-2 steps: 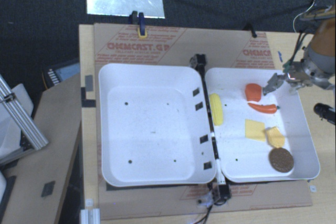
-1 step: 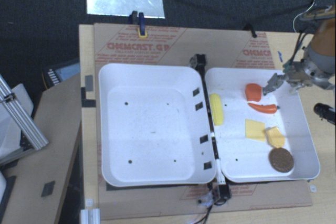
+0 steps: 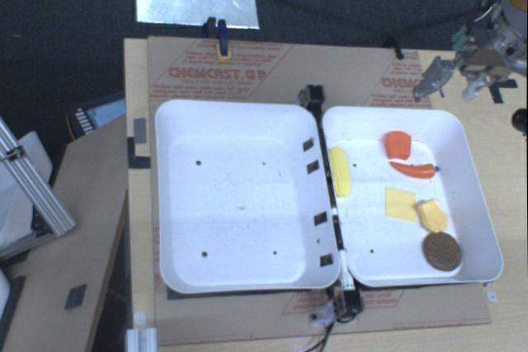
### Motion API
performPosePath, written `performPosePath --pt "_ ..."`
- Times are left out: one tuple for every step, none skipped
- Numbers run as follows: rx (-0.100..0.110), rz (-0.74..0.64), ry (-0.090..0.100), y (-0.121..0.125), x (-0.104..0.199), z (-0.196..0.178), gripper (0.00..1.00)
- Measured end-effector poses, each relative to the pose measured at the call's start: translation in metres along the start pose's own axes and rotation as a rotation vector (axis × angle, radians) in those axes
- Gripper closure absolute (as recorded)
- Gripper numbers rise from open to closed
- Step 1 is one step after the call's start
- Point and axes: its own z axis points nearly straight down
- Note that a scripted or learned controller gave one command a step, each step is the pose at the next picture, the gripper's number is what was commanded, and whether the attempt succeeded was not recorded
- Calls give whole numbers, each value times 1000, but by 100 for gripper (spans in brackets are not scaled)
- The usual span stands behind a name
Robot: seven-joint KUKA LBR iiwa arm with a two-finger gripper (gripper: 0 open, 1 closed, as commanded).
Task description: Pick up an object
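Looking down, we see the gripper (image 3: pixel 452 83) above the right bin's (image 3: pixel 474 169) far corner, fingers spread wide, holding nothing. Inside lie a ridged yellow corn cob (image 3: pixel 339 170), an orange block (image 3: pixel 398 144), a curved red pepper (image 3: pixel 413 170), a flat yellow square (image 3: pixel 401 204) and a round brown cookie (image 3: pixel 442 251).

"CHEMCAST GP" on board (image 3: pixel 216 72)
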Motion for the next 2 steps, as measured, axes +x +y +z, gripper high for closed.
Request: performPosePath --pt "15 21 -5 -37 -97 -28 0" --pt "12 7 -2 -32 -74 -90 0"
